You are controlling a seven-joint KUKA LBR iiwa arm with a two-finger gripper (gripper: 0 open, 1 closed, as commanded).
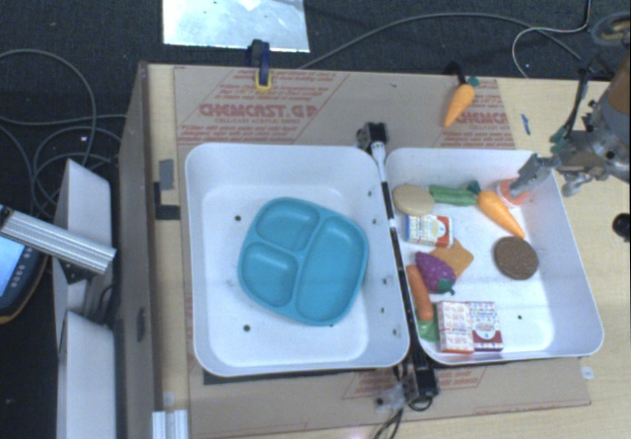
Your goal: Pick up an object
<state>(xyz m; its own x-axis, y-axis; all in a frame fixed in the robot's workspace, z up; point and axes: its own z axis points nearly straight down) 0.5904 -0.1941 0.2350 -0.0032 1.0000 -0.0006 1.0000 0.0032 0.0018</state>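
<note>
Reaching in from the right, arm poised over upper right corner of right-hand bin. Claw hung low at that corner; opening of claw could not be told, and nothing seen gripped.

Directly beneath claw tip: small red-orange piece, partly covered. Just below and left of claw: orange toy carrot, lying aslant. Left of claw: green vegetable piece, and beyond it a tan oval bread roll. Below claw: round brown cookie.

Farther down and left of claw: small white carton with red label, purple eggplant-like toy, tan cracker touching it, and a second, slimmer carrot along bin's left wall. Well below claw, near bin's front edge: red-and-white box, flat on bin floor.

Far left of claw: left-hand bin bearing blue divided plate. Above and left of claw, outside both bins: third carrot resting on cardboard sheet.
</note>
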